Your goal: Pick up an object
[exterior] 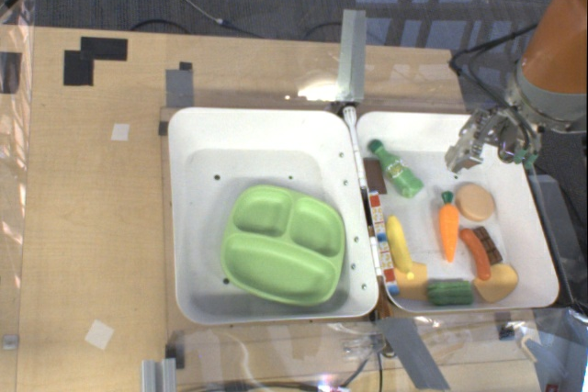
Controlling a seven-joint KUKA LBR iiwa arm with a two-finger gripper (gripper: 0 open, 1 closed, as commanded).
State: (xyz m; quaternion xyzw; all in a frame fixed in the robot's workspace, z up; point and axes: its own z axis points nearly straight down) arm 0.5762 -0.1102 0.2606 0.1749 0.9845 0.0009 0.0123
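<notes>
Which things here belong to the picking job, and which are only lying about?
Job: tool; right bin with green bottle, carrot, banana, round tan piece, dark green piece.

Lying about: left bin with green divided plate; black tape on the bench.

Green plate (283, 245), orange carrot (447, 229), white bins (197, 142).
</notes>
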